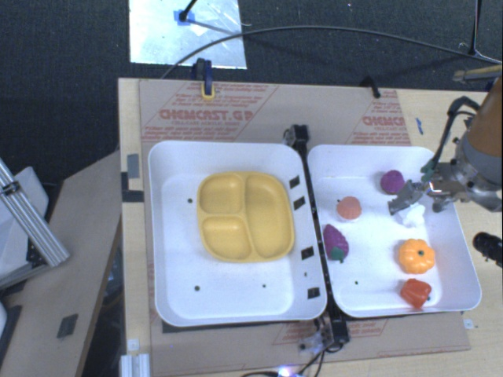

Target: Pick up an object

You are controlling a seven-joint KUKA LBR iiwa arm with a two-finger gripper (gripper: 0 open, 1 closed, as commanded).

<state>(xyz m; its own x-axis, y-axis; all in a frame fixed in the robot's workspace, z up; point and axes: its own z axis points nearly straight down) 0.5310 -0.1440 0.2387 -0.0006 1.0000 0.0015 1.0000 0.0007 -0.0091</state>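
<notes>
My gripper (415, 201) reaches in from the right over the right bin (369, 305). It stands open, its grey fingers (401, 203) spread just above a small white object (413, 215). I cannot tell whether they touch it. A purple plum (392, 181) lies just left of the gripper. A small peach-coloured ball (349, 207) lies further left. A purple eggplant with a green cap (336, 242) rests near the bin's left wall. Nearer the front are an orange pumpkin (416, 256) and a red pepper (415, 292).
The left bin (173, 289) holds a yellow divided plate (245, 215) in its middle. Black clips run along the seam between the two bins (308, 226). A cable arcs over the bench behind the bins, and a metal frame (31, 218) stands at the far left.
</notes>
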